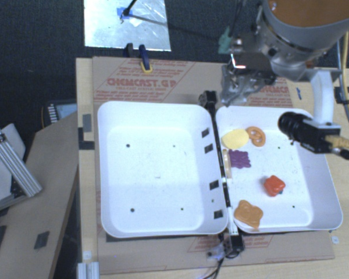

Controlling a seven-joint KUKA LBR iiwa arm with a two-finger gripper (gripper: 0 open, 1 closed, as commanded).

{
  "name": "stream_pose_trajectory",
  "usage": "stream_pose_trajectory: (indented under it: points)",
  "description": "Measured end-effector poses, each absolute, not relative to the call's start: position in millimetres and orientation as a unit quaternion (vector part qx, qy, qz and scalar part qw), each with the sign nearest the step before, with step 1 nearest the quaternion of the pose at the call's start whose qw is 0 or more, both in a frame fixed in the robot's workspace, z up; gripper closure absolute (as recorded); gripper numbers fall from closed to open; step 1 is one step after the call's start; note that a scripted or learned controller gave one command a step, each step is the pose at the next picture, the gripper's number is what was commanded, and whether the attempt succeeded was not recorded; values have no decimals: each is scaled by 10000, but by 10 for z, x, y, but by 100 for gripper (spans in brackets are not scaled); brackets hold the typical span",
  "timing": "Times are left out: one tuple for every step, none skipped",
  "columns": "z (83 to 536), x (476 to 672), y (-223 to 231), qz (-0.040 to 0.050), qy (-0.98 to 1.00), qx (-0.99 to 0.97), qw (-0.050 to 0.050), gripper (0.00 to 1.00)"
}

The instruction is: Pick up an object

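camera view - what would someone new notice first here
The grey arm with its orange band looms over the top right, above the back edge of the right bin. In that bin lies a bright cluster: a yellow piece, a pretzel, a purple piece and a red one.

"CHEMCAST GP" on cardboard sheet

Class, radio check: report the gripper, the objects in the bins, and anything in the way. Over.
Gripper above right bin's far-left corner, nothing seen held. Five objects in right bin, including red piece and pretzel. Nothing blocking them.
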State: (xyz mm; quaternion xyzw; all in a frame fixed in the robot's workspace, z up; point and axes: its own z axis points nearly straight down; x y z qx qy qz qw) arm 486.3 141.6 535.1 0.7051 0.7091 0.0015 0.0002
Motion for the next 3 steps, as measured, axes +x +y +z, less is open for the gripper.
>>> stream_pose_trajectory:
  points:
    - [5352,4863,1956,18,7094,7048,2,100]
    - [5351,4863,2282,16,7092,7050,0,100]
    - [5347,5147,2345,13,7073,7069,6,100]
